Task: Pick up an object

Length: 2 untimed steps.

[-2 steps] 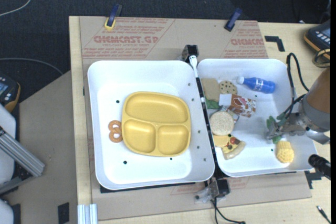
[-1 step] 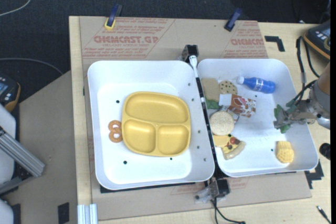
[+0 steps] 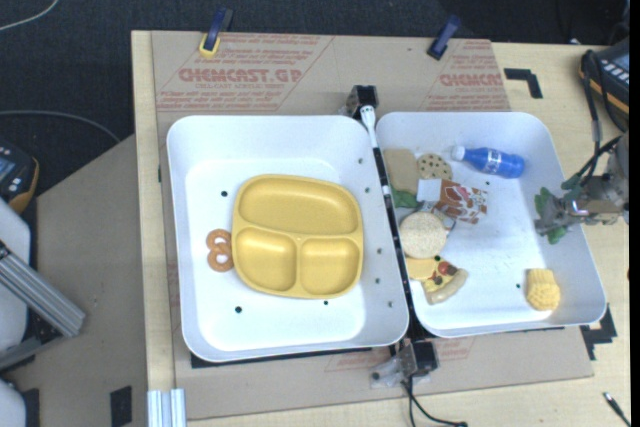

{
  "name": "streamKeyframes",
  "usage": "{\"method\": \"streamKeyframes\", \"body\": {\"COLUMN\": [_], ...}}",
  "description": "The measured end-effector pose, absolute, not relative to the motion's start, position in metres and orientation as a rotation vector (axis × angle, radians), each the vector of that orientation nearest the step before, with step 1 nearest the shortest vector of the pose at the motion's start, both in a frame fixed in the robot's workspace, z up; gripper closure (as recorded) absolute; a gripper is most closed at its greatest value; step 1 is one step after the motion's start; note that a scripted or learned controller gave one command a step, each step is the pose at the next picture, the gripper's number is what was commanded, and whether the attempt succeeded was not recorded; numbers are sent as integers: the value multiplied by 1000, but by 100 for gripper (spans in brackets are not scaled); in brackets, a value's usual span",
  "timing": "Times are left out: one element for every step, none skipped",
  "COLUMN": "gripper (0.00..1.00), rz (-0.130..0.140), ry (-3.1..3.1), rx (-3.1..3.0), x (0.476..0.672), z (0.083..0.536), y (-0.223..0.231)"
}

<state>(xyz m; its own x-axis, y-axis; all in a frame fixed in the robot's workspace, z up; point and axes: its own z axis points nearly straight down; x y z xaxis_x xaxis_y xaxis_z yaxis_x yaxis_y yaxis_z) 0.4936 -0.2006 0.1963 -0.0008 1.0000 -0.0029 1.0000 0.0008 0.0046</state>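
Item: robot hand (image 3: 553, 215) at right white bin's (image 3: 575, 300) edge, grip state indiscernible. Risk: snagging rim, missing yellow corn cob (image 3: 542, 289).

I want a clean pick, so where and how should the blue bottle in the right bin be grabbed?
Grip the blue bottle across its blue body, coming straight down from above. It lies on its side, white cap toward the left, with open floor around it, so fingers should likely close across its narrow width.

"CHEMCAST GP" printed on brown board (image 3: 250, 70).
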Motion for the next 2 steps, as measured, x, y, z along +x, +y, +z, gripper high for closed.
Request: {"method": "streamKeyframes", "body": {"gripper": [100,100], "rz": [2,0], "ry": [2218,2228], "rx": [2216,2219], "x": [495,502], "z": [227,218], "y": [-201,-148]}}
